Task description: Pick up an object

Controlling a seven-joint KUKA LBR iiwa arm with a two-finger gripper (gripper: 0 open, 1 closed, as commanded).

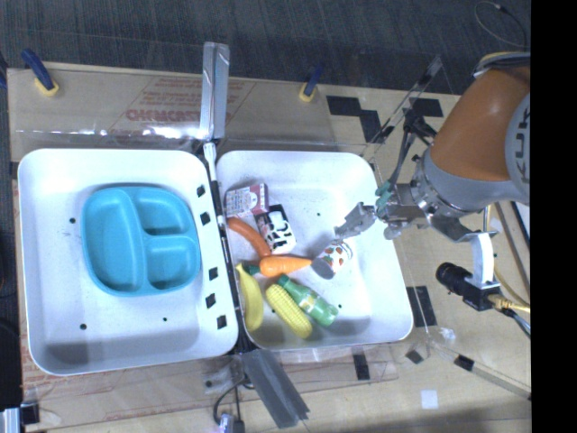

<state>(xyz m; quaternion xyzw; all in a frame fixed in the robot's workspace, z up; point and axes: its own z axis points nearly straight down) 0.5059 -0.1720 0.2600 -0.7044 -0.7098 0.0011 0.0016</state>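
The right bin (306,174) holds a pile of toy food at its left and front. There is an orange carrot (285,264), a reddish sausage (248,234), a yellow banana (251,298), a corn cob (288,310) and a green bottle (309,299). A black and white carton (279,229) and a pinkish packet (246,198) lie behind them. A small white and red object (334,258) sits right of the carrot tip. My gripper (351,225) hangs over the bin's right half, just above and right of that white and red object. Nothing is seen held in it.
The left bin (54,188) carries a blue divided tray (144,239). The arm's orange band (478,115) and grey wrist (451,192) come in over the right bin's right wall. The back and right floor of the right bin is bare white.
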